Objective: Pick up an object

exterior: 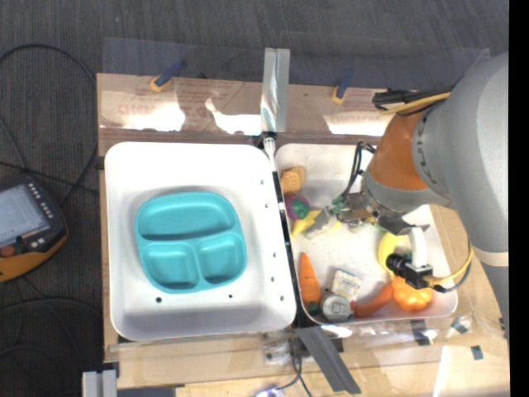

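We looked down at a slant on a wooden counter that carried two shallow white bins side by side. The grey arm, with its orange band, reached in from the right and covered the far right part of the right bin. The left bin held a teal plate with three compartments, lying flat near its middle.

The end effector hung low over the middle of the right bin. We could not tell how far open it was, and we saw nothing between its parts. Just left of it lay a small yellow-green toy beside a purple piece, and farther back, near the far left corner, a tan object.

Along the near side of the right bin we saw an orange carrot lying against the left wall, a small printed packet to its right, and a round grey can just nearer than the packet. A red-orange chilli lay right of the can, and an orange pepper sat in the near right corner. A yellow banana curved just beyond the pepper, partly under the arm's black and white fitting.

A handheld controller rested on the floor at the far left.
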Action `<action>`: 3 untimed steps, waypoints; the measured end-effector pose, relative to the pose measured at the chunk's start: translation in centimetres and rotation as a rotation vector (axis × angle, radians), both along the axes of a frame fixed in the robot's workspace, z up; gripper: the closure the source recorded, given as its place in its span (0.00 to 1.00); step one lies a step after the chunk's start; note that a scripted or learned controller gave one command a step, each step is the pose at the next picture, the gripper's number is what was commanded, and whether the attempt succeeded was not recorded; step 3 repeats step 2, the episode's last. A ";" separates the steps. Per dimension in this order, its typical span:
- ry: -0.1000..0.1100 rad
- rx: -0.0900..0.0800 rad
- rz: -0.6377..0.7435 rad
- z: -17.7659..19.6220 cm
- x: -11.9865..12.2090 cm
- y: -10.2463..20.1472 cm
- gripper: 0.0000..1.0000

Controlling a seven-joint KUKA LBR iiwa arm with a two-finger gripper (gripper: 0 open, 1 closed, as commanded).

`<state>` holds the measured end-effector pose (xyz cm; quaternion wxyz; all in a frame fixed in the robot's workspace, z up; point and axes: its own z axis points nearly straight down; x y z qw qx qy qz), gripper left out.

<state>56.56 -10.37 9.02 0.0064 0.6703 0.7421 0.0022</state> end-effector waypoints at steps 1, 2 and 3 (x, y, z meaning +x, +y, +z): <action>0.003 0.002 -0.199 -0.1 5.2 0.2 0.00; 0.003 -0.002 -0.195 0.9 5.3 0.2 1.00; 0.003 -0.002 -0.195 0.9 5.3 0.2 1.00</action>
